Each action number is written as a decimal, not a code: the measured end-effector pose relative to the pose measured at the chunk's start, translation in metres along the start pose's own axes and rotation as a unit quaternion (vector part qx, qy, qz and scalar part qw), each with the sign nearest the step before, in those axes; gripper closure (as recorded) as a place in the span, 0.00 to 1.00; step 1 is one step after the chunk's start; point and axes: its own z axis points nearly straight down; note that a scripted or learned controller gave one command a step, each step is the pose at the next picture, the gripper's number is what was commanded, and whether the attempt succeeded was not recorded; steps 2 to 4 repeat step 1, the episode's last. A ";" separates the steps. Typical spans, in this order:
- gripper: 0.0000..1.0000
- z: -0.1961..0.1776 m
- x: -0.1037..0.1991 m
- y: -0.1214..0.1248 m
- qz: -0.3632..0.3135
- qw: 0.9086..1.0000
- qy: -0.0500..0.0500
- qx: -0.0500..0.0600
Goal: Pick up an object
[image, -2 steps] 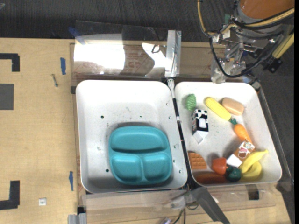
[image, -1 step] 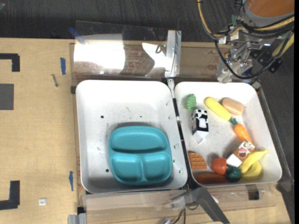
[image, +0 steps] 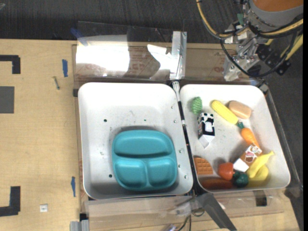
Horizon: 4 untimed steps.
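Teal plastic divided tray (image: 144,159) sits alone in the left white bin (image: 91,105). Right of that tray, the other white bin (image: 281,170) holds toy food, like a yellow plastic corn cob (image: 224,111). The gripper (image: 240,61) hangs above that bin's far edge; can't tell its jaws.

A dark ribbed floor (image: 96,4) runs along the top. A pale wooden bench top (image: 33,129), marked with black tape corners (image: 12,64) and small blue tape strips (image: 64,67), spreads left. Glare whitens a clear plastic sheet (image: 115,57).
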 end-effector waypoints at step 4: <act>1.00 0.095 0.024 0.004 -0.043 0.999 -0.001 -0.006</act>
